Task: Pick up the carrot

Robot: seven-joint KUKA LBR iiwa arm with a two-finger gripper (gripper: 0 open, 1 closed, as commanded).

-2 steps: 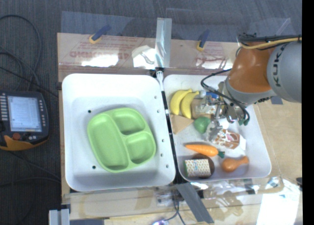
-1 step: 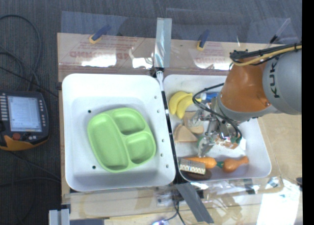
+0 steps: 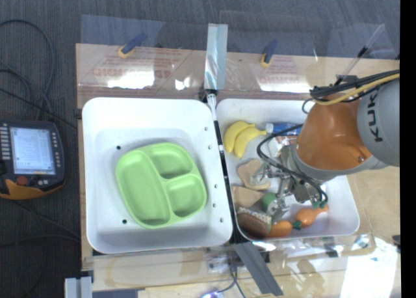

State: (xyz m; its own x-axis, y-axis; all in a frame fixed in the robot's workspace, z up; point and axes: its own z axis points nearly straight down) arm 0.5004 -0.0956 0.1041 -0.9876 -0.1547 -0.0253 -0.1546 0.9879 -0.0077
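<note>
Carrot (image 3: 311, 215) lies low in right bin (image 3: 344, 218), beside brown item (image 3: 255, 220). Gripper (image 3: 281, 194) hovers just above-left; grip state unclear. Advice: centre over orange body, descend straight.

— From my remote seat, what is hidden?
— The arm (image 3: 338, 137) covers much of the right bin (image 3: 351, 222). The gripper (image 3: 281, 192) is a blur of metal and cable.
— And the carrot (image 3: 311, 215)?
— I see it partly; cables cross its left end.
</note>
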